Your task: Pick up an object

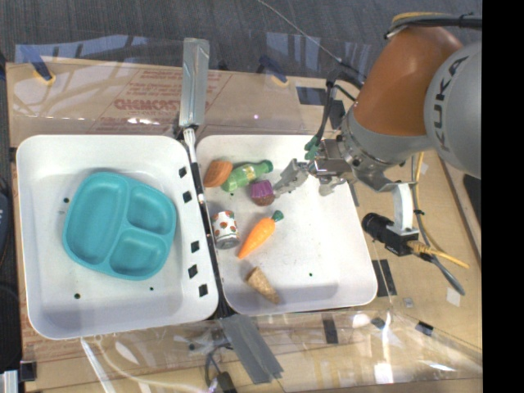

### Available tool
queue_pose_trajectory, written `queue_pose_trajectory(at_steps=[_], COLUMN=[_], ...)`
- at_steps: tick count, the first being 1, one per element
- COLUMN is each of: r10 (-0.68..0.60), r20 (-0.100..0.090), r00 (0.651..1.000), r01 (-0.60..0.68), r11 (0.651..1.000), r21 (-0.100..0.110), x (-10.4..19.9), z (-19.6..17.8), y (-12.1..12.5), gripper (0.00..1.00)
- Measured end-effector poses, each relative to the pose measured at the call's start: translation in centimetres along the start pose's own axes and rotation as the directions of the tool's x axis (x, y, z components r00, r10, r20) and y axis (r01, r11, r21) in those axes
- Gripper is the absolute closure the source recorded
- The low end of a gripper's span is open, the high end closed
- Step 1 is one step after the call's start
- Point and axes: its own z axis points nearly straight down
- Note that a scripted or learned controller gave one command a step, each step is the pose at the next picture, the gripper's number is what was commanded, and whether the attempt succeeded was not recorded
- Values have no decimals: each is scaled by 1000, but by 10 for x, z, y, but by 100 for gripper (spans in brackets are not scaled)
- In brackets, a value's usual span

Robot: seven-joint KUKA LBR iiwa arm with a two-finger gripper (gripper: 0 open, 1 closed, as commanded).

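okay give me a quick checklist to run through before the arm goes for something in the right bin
1. Hand positioned above the right bin: ok.
2. Nothing seen between its fingers: ok.
3. Nearest target, the purple item, lies just beside the hand: ok.
4. Room around that target: not ok, the green bottle crowds it.
5. Carrot lies apart from its neighbours, an easier pick: ok.
6. Finger opening wide enough for the target: cannot tell.
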Motion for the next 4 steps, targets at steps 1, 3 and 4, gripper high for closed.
queue_pose_trajectory(at_steps=[1, 3, 4], r10=[-302, -161, -228], r20=[-3, 1, 1], r00=[953, 987, 974], r01=[302, 161, 228], r11=[953, 987, 974], r21=[3, -1, -11], x=[5, 0, 56], z=[139, 179, 84], y=[-31, 2, 25], gripper=[0, 100, 100])
